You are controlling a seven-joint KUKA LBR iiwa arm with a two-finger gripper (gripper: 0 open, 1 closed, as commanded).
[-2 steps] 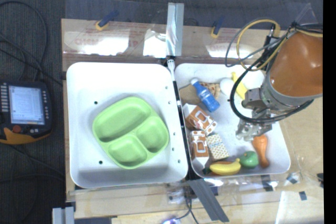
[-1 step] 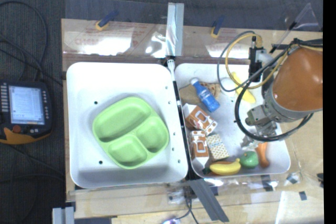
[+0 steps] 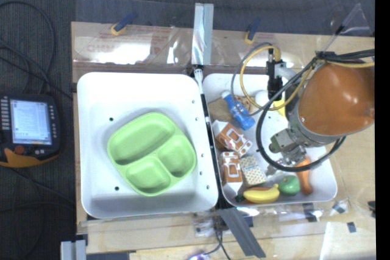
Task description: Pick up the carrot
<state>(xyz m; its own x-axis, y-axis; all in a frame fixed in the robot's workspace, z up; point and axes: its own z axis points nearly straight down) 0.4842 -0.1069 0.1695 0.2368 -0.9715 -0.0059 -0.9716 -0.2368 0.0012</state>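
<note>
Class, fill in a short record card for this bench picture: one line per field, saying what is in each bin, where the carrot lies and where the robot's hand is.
left bin: green divided plate
right bin: carrot, banana, green fruit, blue item, patterned blocks
carrot: near the front right corner, partly under the arm
hand: low over the right bin, beside the carrot
hold on carrot: cannot tell

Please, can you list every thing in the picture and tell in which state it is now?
Gripper: low in the right bin, right over the carrot.
Carrot: lying in the right bin, partly hidden by the arm.
Banana: lying at the near wall.
Green fruit: beside the banana.
Blue item: lying tilted.
Green tray: upright in the left bin, nothing in its compartments.
Pendant: screen lit.
</note>
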